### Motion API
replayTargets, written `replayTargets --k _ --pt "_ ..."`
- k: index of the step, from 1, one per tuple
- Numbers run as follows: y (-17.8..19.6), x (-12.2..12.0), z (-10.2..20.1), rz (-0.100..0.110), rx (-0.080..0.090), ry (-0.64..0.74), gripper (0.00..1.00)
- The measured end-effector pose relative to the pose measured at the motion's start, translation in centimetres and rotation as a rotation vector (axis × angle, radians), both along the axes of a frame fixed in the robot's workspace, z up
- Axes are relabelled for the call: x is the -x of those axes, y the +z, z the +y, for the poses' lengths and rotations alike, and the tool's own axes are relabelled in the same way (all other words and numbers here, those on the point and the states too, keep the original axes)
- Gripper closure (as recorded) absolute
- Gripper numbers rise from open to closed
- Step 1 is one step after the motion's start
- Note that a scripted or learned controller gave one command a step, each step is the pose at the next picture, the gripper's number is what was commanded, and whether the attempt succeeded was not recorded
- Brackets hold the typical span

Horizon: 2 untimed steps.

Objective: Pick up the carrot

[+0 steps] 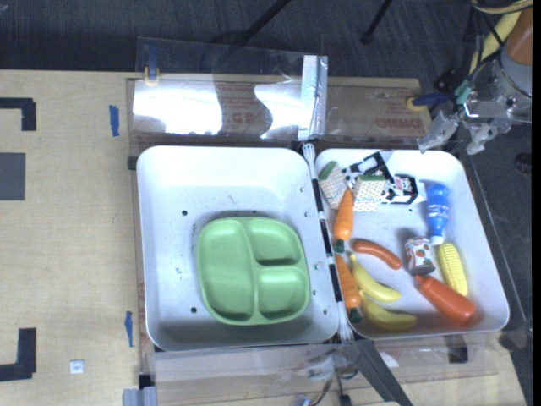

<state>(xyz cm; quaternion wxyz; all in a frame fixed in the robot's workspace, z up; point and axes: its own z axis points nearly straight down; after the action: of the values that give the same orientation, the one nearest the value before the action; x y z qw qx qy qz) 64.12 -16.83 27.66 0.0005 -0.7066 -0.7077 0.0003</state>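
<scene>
**Stock on hand: carrot unclaimed, claw parked high at the corner**

Counter [68,227]: pale wood, carrying two white bins side by side.

Left bin [169,176]: holds one green divided plate [252,269].

Right bin [482,227]: crowded. Large orange-red piece [446,301] at the near right; corn cob [454,267]; two bananas [379,299]; red sausage [374,253]; blue bottle [436,210]; black-and-white patterned packets [376,184] at the far end.

Carrot [344,216]: my item. It lies in the right bin hard against the wall it shares with the left bin, long axis running roughly far-to-near, green top toward the far end. A second orange piece [348,288] lies further along the same wall, nearer the camera; I judge the upper one the plainer carrot.

Claw [461,129]: mine, hanging above the right bin's far right corner, carrying nothing. Whether it is spread or closed I cannot tell. The carrot lies well off to the view's left and nearer the camera, so I must cross the bin's width and line up across its length.
</scene>
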Motion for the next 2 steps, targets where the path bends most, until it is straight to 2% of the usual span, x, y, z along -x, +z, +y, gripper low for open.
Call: replayTargets --k 1,2 --pt "-12.7 -2.6 2.8 -0.001 0.000 0.081 0.00" --pt "-16.6 -0.1 5.7 -0.037 0.013 0.163 0.00"
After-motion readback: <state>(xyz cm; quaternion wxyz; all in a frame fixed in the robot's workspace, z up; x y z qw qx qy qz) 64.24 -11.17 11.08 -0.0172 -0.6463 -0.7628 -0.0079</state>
